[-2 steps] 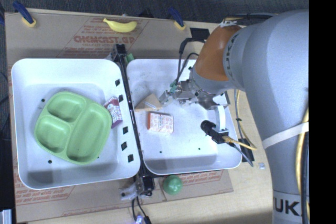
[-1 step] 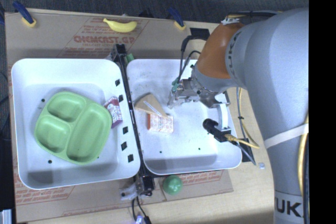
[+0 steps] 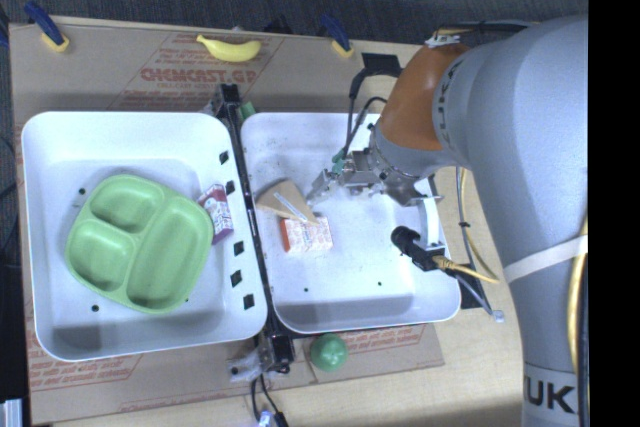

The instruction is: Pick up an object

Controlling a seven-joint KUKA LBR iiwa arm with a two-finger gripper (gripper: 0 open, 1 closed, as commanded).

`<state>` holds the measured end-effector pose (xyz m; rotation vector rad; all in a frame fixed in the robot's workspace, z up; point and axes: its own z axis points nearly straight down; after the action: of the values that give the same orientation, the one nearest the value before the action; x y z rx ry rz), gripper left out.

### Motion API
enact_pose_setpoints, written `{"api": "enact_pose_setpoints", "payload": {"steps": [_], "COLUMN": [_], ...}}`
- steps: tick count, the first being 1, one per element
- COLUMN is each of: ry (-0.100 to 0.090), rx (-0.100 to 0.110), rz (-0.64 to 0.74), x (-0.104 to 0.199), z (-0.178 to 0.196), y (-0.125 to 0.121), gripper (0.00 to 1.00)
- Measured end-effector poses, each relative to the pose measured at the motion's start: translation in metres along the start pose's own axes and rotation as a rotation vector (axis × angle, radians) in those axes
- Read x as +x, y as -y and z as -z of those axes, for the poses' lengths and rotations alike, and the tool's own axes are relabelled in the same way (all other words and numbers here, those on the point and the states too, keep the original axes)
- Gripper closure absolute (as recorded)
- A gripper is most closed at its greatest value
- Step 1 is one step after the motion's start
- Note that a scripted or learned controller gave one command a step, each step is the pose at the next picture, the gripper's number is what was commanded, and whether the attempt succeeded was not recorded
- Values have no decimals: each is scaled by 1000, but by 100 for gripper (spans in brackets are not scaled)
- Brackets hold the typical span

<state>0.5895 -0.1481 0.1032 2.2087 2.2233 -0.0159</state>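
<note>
My gripper [image 3: 322,183] hung low in the right bin [image 3: 400,300], its grip too indistinct to tell, just beside the tan wedge [image 3: 281,200] and orange-white carton [image 3: 305,235]; I judged a centred, straight descent onto one object best.

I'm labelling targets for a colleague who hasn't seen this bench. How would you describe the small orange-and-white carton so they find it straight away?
Start at the right-hand white bin. Near its left-centre lies the small orange-and-white carton, flat on the floor of the bin. A tan wedge-shaped piece touches its upper-left side; the carton is the boxy one with an orange end and a white face, below and left of the tool.
</note>
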Motion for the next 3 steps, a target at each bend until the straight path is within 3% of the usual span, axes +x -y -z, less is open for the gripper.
{"api": "enact_pose_setpoints", "payload": {"steps": [1,2,3], "ry": [-6,-6,-6], "rx": [1,1,1], "rz": [3,4,4], "x": [3,3,3], "z": [10,10,20], "y": [-1,-1,-1], "gripper": [100,0,100]}}
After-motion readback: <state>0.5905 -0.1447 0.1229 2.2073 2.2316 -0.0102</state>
